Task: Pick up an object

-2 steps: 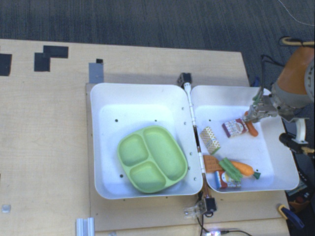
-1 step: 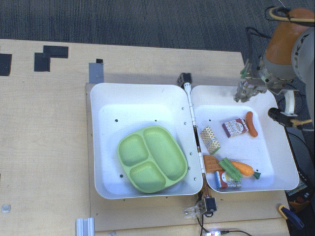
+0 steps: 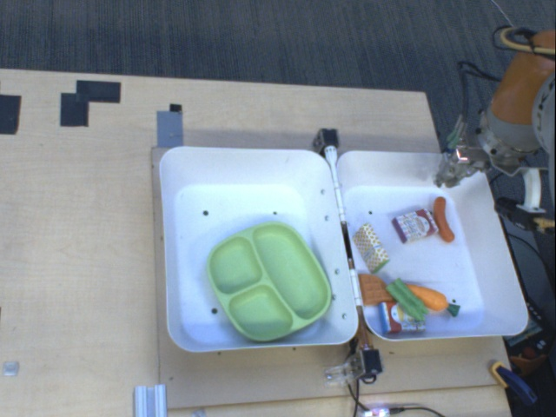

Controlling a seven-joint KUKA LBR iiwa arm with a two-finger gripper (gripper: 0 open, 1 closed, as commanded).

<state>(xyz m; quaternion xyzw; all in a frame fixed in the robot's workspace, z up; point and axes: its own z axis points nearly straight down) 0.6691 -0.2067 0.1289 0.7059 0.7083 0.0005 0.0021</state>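
Claw: over right bin's far right corner, carrying nothing; opening indiscernible. Candidate items, sausage, carrot, cluster toward the bin's near edge. Left bin: green tray.

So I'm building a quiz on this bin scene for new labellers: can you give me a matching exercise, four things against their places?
Things:
1. green divided plate
2. sausage
3. carrot
4. gripper

Places:
A. right bin, near the front edge
B. over the right bin's far right corner
C. left bin
D. right bin, beside the small red packet

Pairs: 1-C, 2-D, 3-A, 4-B
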